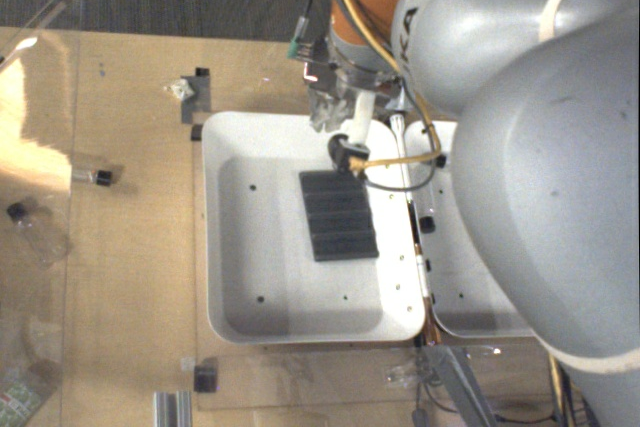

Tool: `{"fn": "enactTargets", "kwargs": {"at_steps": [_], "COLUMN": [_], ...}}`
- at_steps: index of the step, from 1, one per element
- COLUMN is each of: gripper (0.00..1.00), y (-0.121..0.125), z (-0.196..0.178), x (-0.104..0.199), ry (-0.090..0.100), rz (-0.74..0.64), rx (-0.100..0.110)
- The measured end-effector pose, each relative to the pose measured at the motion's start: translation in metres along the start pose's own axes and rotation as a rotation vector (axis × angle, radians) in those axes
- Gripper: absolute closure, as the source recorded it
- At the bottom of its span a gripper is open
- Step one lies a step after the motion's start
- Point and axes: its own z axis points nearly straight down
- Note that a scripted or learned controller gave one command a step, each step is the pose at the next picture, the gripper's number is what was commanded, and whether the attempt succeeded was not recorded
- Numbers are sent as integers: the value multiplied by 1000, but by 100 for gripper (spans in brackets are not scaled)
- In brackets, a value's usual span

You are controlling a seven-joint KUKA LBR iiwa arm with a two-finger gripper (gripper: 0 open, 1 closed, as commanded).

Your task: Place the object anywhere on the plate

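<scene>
Arm (pixel 520 135) over bin (pixel 235 215); tool (pixel 335 120), finger state indeterminable, at plate's (pixel 338 215) 12 o'clock edge: release only over plate centre.

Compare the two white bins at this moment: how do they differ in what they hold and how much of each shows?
The left bin shows whole, with a dark ribbed plate lying flat on its floor; the right bin is mostly covered by the arm, and its visible floor is bare. The gripper hangs over the left bin. Both are shallow and white.

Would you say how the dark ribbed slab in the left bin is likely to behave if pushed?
The dark ribbed slab lies flat on the left bin floor, so it would probably slide, not roll or tip. Its straight edges suggest it is stiff. Its thin profile may make gripping awkward.
</scene>
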Motion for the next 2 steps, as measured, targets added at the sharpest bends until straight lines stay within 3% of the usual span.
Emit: {"fn": "enactTargets", "kwargs": {"at_steps": [1, 2], "gripper": [100, 100], "y": [-8, -65], "z": [58, 48], "x": [39, 69], "ry": [0, 2], "rz": [-209, -499], "rx": [0, -4]}}
